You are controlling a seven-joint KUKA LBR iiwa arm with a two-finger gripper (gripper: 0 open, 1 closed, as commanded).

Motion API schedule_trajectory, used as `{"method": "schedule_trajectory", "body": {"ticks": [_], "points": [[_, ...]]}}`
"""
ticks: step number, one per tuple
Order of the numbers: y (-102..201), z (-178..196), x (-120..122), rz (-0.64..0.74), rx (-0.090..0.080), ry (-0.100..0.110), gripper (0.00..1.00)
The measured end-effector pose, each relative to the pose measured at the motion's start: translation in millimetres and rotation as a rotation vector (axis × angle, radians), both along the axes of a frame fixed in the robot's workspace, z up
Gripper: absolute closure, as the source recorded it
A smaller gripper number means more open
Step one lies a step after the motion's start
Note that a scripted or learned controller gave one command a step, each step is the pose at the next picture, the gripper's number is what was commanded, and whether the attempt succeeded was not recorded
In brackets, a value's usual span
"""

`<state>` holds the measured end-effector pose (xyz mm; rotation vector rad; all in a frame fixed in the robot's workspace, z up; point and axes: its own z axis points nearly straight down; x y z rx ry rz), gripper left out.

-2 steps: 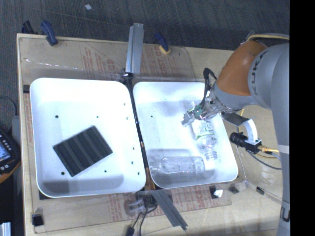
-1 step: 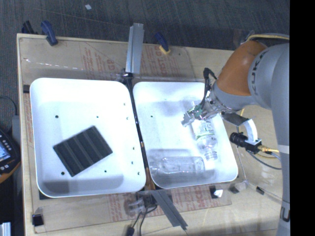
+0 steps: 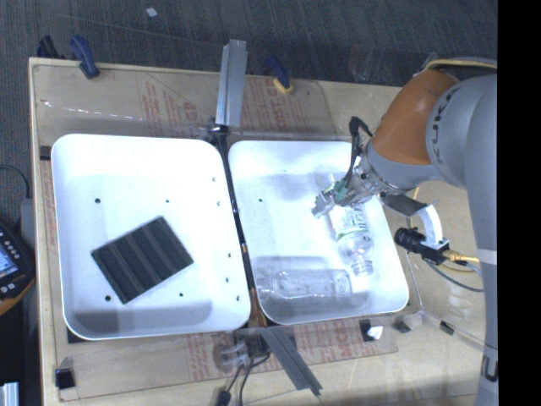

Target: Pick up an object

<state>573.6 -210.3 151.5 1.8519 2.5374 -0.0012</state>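
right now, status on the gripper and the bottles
Gripper low in right bin, at top end of upright-lying bottle. No grasp visible. Second clear bottle lies along near wall. Dark ridged pad in left bin.

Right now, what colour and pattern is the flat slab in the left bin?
Black with parallel ridges, the slab shows best in the camera view.

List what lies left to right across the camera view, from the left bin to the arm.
Shallow white left bin → dark ribbed rectangular panel lying in it → shallow white right bin → clear plastic bottle lying on its side → grey arm with orange band.
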Motion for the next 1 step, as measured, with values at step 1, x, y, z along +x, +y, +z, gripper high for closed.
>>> {"method": "schedule_trajectory", "body": {"ticks": [1], "points": [[0.0,0.0,0.0,0.000,0.000,0.000,0.00]]}}
